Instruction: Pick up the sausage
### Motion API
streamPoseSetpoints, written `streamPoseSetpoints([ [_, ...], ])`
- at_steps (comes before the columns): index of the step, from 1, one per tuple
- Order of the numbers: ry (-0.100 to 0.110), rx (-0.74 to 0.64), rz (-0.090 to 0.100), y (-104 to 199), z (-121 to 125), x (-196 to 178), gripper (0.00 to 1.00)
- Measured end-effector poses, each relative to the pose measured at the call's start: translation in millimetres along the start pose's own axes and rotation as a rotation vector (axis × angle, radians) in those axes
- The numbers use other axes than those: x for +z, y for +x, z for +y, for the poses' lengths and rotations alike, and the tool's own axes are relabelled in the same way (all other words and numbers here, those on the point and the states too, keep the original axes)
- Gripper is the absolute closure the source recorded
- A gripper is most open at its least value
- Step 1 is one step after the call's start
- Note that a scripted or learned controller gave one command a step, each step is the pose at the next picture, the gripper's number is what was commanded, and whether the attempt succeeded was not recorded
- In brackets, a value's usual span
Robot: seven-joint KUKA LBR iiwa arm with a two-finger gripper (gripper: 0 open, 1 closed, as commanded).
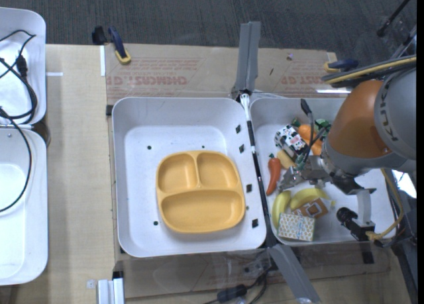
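The claw (291, 178) sits low in the right bin (262, 114), at the left side of its pile of things, just right of the sausage (273, 174). Its metal tips are small and dark against the clutter, so I cannot tell whether it is spread or pressed together, nor whether it touches anything. The sausage is a reddish-orange, slightly curved piece lying lengthwise beside the bin's left wall, apart from the divider between the bins; it lies on the bin floor, and nothing visible shows it gripped. The arm (371, 130) reaches in from the right, its orange band (354, 120) hanging over the bin's right half and the grey wrist angling down and leftward to the claw. Just below the claw lie two bananas (299, 200), one curving down by the sausage's lower end, and below them a small patterned box (296, 227) near the bin's front wall. Above the claw is a black-and-white toy (289, 138) with an orange thing (305, 130) beside it. The left bin (126, 183) holds a yellow divided plate (200, 191), flat near its middle. Both bins rest on the surface (73, 163).
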State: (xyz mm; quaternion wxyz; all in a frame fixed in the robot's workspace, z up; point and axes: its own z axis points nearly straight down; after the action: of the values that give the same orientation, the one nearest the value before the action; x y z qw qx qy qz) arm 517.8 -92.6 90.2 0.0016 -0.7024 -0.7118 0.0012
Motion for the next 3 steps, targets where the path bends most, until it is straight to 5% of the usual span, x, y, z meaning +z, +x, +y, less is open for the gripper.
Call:
streamPoseSetpoints([
  [1,0.001,0.004,0.0,-1.5,0.3,-8.0,1.0],
  [2,0.001,0.004,0.0,-1.5,0.3,-8.0,0.0],
  [3,0.004,0.008,0.0,-2.5,0.5,-15.6,1.0],
])
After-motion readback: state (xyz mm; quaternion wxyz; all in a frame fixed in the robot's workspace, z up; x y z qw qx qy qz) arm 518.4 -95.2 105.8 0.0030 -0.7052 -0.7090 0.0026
